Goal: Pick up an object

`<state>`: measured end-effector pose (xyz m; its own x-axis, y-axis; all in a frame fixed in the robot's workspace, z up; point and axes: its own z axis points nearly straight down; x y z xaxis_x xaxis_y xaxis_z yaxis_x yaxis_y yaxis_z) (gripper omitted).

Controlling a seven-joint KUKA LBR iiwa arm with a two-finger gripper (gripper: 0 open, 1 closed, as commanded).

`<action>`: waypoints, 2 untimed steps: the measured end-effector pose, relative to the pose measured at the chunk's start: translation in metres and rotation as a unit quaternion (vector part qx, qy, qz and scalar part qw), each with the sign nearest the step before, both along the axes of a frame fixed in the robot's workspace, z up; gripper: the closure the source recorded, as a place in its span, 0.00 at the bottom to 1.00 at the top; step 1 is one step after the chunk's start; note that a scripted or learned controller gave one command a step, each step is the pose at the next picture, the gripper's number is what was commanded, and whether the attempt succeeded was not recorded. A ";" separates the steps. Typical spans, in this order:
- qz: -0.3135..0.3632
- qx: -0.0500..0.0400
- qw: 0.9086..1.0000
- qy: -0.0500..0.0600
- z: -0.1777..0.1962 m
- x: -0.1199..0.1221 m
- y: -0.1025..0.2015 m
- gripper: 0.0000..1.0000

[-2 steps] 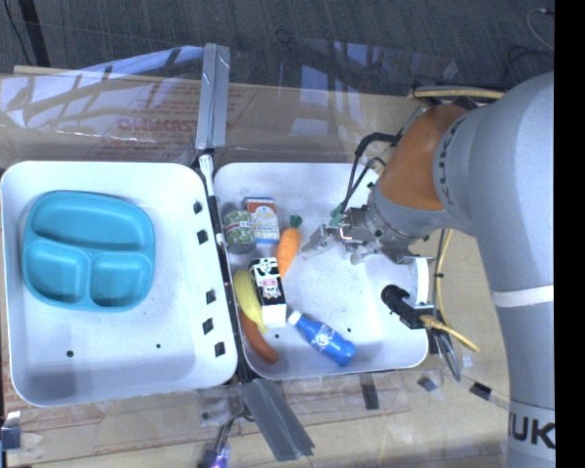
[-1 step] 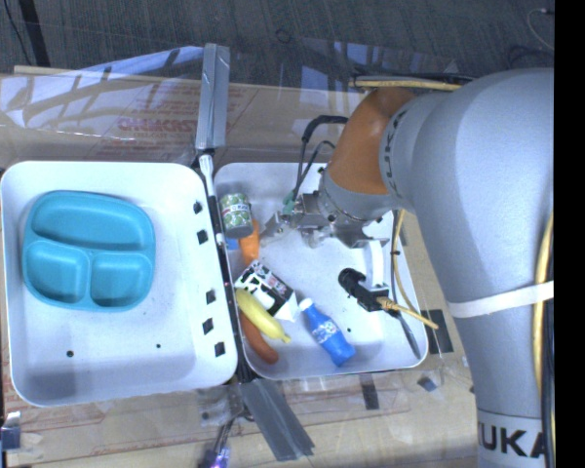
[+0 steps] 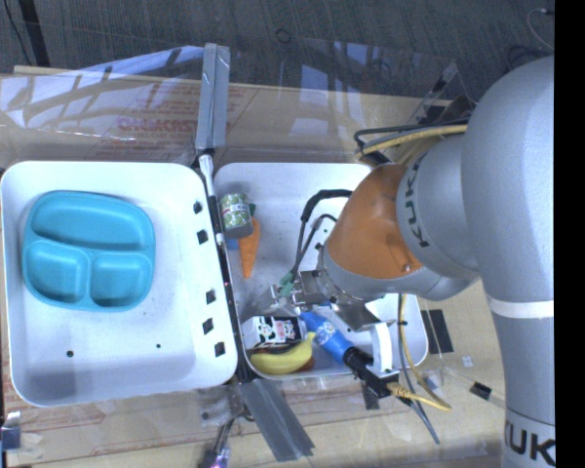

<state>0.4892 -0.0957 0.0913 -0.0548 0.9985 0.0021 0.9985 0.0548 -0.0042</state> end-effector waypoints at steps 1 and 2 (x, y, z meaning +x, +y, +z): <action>-0.149 -0.001 0.989 0.000 0.000 0.055 -0.044 0.00; -0.058 0.000 0.998 -0.001 0.000 -0.009 -0.046 0.00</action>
